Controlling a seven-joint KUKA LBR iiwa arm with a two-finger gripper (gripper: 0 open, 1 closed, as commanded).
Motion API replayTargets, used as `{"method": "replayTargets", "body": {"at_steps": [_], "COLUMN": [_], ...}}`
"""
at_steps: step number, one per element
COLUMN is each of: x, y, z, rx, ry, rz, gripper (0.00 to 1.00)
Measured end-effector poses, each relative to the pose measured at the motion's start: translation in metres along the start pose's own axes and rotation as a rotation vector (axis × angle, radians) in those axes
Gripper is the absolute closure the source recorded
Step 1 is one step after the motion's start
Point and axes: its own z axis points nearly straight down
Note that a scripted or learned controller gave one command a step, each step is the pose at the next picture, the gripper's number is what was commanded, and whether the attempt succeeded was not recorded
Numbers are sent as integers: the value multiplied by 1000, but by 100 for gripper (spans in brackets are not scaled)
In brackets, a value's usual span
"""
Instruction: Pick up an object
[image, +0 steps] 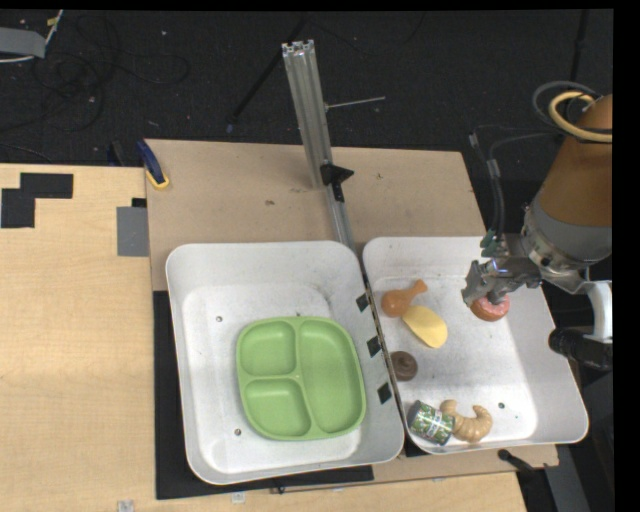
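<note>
Croissant-shaped tan toy (472, 421) sits at the near edge of the right white bin (540, 400), touching a small green-and-white can (432, 423) lying on its side. Further in: dark brown round disc (403, 364) near the bin's left wall, then a yellow lemon-shaped piece (426, 326), with an orange drumstick-shaped toy (403, 297) just behind it. Left white bin (200, 290) holds a light green divided plastic plate (299, 378), three compartments. Gripper (489, 293) hangs low over the right bin's far right area, directly over a red round object (490, 307), touching or nearly so. Can't tell how far its fingers are spread, or whether they have hold of anything. Grey arm with orange band (580, 190) comes in from the right.
</note>
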Motion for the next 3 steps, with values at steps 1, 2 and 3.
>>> {"method": "replayTargets", "body": {"at_steps": [1,2,3], "x": [45,90,150], "y": [-8,-18,-30], "z": [19,34,44], "rx": [2,3,3], "ry": [0,0,0], "rz": [0,0,-1], "gripper": [100,100,100]}}
